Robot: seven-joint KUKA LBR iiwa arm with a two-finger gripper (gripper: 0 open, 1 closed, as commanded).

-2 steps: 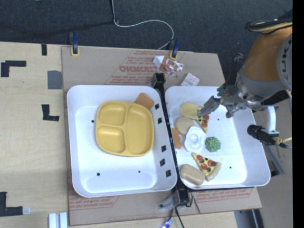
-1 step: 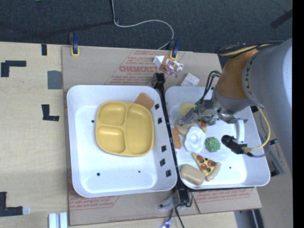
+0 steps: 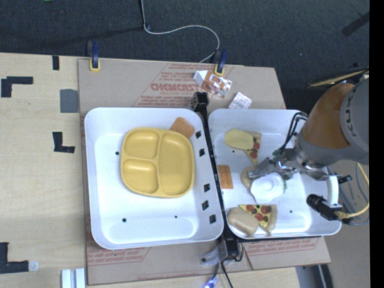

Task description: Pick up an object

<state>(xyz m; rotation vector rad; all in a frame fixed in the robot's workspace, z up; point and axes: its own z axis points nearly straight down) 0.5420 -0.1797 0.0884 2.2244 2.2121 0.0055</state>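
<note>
Arm: the grey KUKA arm [image 3: 345,131], orange band above its wrist, reaches over the right bin [image 3: 294,224] from the far side of the divider [image 3: 210,167] that separates the two bins.
Gripper: the gripper [image 3: 264,174] sits low in the right bin, well in from the divider, directly over a white round object [image 3: 267,189].
Fingers: whether they are released or clenched cannot be told; nothing can be seen between them.
White round object: lies near the middle of the right bin, just below the gripper and touching or nearly touching it.
Yellow piece: a pale yellow toy food item [image 3: 239,139] rests near the divider, toward the bin's upper end.
Pizza slices: one toy slice [image 3: 254,149] lies beside the yellow piece; another [image 3: 262,213] lies near the divider at the bin's lower end, against a tan bun-like piece [image 3: 241,223].
Orange block: a small orange rectangle [image 3: 225,176] lies right beside the divider.
Left bin: holds a yellow sectioned plate [image 3: 158,162] and a brown item [image 3: 182,126], both on the divider's other side.
Counter: cardboard sheet [image 3: 168,83] under both bins.
</note>
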